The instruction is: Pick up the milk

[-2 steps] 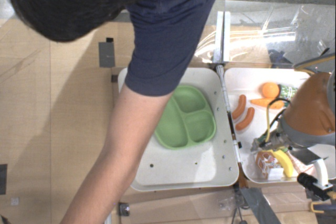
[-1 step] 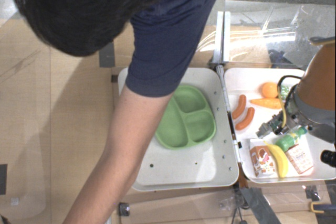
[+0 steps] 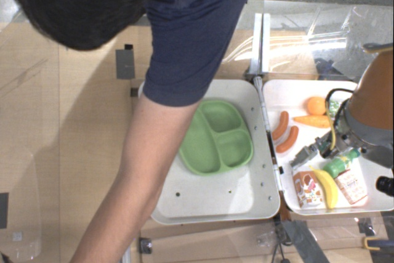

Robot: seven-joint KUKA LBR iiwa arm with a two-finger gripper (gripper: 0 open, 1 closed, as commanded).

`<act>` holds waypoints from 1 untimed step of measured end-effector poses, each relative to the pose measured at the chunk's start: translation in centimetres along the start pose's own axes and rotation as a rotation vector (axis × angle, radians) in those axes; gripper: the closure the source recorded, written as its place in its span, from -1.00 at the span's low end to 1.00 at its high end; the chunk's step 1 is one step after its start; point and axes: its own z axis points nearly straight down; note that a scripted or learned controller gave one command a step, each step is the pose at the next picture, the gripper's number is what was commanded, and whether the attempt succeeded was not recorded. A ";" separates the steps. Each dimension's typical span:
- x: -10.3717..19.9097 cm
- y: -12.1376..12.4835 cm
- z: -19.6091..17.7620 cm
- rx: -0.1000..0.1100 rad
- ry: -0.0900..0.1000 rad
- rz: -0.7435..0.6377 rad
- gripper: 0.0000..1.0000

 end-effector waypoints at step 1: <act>-3.5 -0.4 12.5 0.004 0.001 0.063 -1.00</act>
